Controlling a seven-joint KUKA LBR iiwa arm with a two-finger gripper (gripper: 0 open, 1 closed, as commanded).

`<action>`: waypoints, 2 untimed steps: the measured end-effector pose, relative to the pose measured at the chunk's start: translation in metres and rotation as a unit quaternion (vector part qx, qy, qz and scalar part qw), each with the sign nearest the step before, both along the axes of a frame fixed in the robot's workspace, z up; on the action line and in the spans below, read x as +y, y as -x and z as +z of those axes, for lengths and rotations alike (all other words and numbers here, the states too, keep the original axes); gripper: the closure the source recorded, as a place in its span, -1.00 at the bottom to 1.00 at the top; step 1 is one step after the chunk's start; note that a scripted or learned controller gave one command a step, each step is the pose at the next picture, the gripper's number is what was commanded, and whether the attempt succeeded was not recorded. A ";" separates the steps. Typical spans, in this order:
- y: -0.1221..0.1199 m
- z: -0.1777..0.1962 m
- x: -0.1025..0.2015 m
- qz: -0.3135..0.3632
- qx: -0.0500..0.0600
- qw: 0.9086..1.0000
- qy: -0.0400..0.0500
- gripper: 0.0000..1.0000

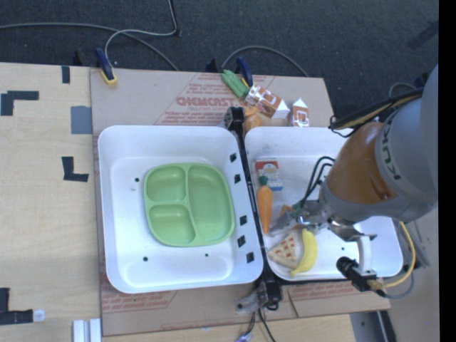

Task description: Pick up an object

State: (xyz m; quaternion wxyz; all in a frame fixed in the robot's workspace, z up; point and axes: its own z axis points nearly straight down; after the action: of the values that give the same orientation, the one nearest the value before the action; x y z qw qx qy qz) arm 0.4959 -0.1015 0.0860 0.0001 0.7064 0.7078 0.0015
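Note:
In the right bin (370,144) an orange carrot (264,205) lies along the left wall. A yellow banana (308,251) and a pizza slice (284,251) lie near the front edge, and a small red and white carton (268,172) sits further back. My gripper (290,217) is low over the bin, just right of the carrot and just above the banana and pizza slice. The wrist and cables hide much of it. Nothing is visibly held.
The left bin (117,191) holds a green divided plate (189,204). Behind the bins lie a green object (234,83) and small cartons (264,104), with a blue clamp (106,67) at the back left. The arm covers the right bin's right half.

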 end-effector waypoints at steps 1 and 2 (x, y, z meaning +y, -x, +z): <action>-0.048 0.000 0.004 -0.001 0.000 1.000 0.003 -1.00; 0.000 0.000 0.003 -0.001 -0.001 1.000 0.002 -1.00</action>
State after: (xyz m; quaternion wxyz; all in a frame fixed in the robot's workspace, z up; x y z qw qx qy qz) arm 0.4954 -0.0985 0.0862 0.0022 0.7071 0.7071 0.0010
